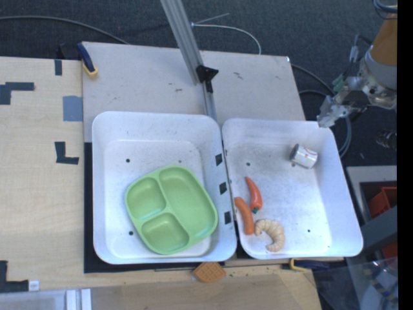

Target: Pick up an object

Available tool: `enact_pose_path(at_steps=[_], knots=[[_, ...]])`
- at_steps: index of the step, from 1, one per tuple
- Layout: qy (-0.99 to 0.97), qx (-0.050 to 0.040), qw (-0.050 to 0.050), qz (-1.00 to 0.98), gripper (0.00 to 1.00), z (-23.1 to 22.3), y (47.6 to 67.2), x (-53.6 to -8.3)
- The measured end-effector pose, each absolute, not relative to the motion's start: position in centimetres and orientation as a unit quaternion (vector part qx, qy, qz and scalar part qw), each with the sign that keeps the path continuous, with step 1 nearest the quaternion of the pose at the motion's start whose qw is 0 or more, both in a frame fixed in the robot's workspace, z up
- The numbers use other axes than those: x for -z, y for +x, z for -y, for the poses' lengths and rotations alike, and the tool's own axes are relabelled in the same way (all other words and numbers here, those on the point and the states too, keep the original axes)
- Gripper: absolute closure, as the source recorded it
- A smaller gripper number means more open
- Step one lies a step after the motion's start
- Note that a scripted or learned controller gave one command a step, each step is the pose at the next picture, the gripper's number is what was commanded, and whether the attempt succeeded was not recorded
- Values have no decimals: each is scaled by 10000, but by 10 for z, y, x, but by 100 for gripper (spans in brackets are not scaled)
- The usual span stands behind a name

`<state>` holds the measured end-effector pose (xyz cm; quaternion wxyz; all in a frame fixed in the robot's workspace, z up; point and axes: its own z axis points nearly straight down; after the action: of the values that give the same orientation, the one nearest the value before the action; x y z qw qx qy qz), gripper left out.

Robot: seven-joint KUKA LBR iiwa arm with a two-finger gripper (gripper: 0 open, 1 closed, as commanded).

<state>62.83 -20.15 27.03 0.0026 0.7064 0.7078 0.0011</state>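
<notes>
The right bin (335, 192) holds a small silver can (303, 155) lying on its side near the far right corner. A red chili pepper (254, 193) and an orange carrot (244, 216) lie side by side near the bin's left wall. Just in front of them rests a pale curled shrimp (271, 233). My gripper (332, 112) hangs at the upper right, just outside the right bin's far right corner, above and to the right of the can. It carries nothing that I can see.
The left bin (103, 173) holds a green divided plate (170, 208). A slanted metal pole (184, 31) stands behind the bins. A small brown cracker-like piece (208, 272) lies on the bench in front of the bins. Cables run across the dark floor beyond.
</notes>
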Motion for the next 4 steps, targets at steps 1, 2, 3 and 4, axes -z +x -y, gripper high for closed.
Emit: enact_pose_path(at_steps=[1,2,3,4], knots=[[7048,1,-9,-7094,100,139,628,-262],[7051,5,-15,-7091,100,89,621,-246],[7045,-2,-13,-7097,100,35,623,-249],[7045,2,-17,-7097,100,-22,609,-252]])
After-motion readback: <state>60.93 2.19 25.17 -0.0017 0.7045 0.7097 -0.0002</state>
